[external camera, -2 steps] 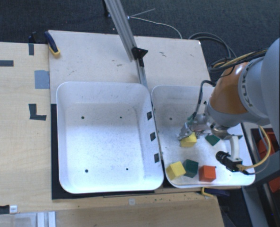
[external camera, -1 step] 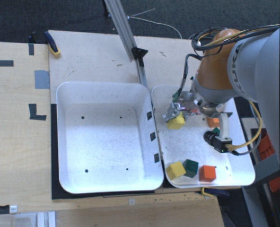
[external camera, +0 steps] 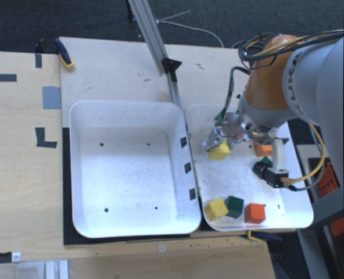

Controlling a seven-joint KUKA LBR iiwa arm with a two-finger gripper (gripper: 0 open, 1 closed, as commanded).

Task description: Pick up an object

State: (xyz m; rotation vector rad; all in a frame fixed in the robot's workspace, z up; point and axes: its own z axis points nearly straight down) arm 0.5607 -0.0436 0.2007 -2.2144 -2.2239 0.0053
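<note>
My gripper (external camera: 218,143) hangs over the upper left part of the right bin (external camera: 300,213), pointing down and to the left. A small yellow block (external camera: 219,151) sits tilted between its fingertips, and the fingers are closed on the block's upper edges. Along the bin's near edge lie a second yellow block (external camera: 216,208), a dark green block (external camera: 235,206) and an orange block (external camera: 254,213) in a row. Another orange block (external camera: 263,150) lies partly hidden under the wrist.
The left bin (external camera: 74,156) stands beside the right one, and their walls meet just left of the gripper. A slanted metal rail (external camera: 151,31) reaches down to the bins' far edge. Black cables loop over the arm's orange band (external camera: 268,89).
</note>
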